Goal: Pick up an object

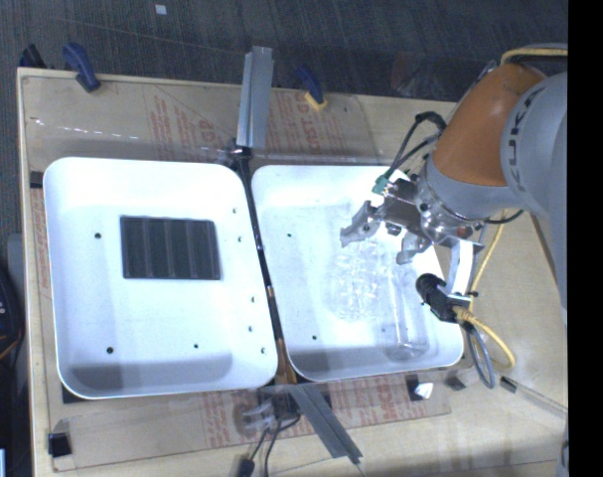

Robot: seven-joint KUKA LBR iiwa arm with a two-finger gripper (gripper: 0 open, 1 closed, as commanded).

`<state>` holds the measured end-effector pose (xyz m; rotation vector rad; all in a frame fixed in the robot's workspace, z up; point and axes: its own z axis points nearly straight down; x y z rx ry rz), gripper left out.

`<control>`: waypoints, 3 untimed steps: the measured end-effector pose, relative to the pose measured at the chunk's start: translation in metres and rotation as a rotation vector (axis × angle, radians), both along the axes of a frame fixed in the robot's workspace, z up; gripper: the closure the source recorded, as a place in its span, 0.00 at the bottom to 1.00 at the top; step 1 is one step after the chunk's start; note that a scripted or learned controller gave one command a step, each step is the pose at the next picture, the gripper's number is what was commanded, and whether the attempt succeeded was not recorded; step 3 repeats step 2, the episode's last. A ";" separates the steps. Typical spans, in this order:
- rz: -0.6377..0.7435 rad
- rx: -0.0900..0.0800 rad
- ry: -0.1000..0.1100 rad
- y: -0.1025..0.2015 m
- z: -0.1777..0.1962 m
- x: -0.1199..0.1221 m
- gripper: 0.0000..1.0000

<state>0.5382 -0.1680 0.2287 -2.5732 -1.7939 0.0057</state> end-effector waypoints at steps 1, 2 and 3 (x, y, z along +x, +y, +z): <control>0.311 -0.002 -0.005 -0.033 0.039 0.013 0.00; 0.095 -0.003 -0.007 -0.024 0.121 -0.039 0.00; 0.095 -0.003 -0.007 -0.024 0.121 -0.039 0.00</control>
